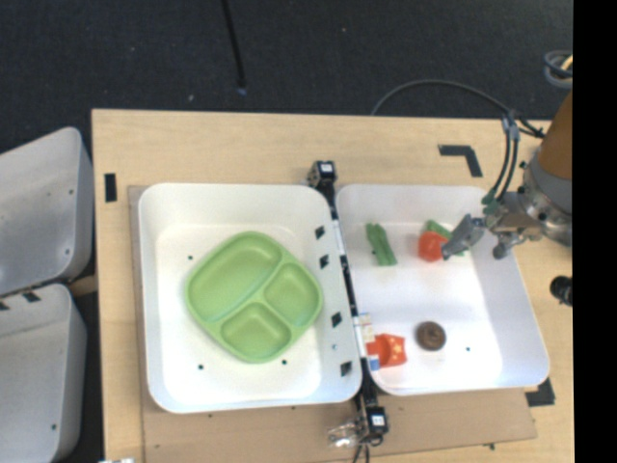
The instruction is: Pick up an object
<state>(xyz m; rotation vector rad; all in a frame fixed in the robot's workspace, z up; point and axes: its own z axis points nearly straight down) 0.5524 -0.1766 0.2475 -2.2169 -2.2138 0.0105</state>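
Setting: dark carpeted floor surrounds a pale wooden counter (241, 148) that carries 2 shallow white bins side by side.
Left bin (154, 374): holds 1 green divided plate (253, 296) with 3 compartments, lying flat near the centre.
Right bin (511, 340): holds 4 loose objects: a green stick-shaped piece (381, 244), a red object with a green top (431, 244), a brown round object (430, 335) and a red-and-white packet (387, 351) against the dividing wall.
Arm: enters from the right edge of the camera view; most of it is cut off, with part of the orange band visible at the margin.
Gripper (474, 237): low over the upper right part of the right bin, one dark finger reaching toward the red object with a green top; nothing is seen between the fingers, and whether they are spread or closed cannot be told from this angle.
Task object: judged to be the red object with a green top, lying on the bin floor just beside the gripper tip, touching or nearly so.
Step in hand: approach, grasp apparently not yet made.
Next move: probably calls for centring the fingers across the red body, then closing before any lift.
Hard to read: contact between finger and red object; identity of the brown round object; printing on the packet; small fixtures (322, 173) at both ends of the bin divider.
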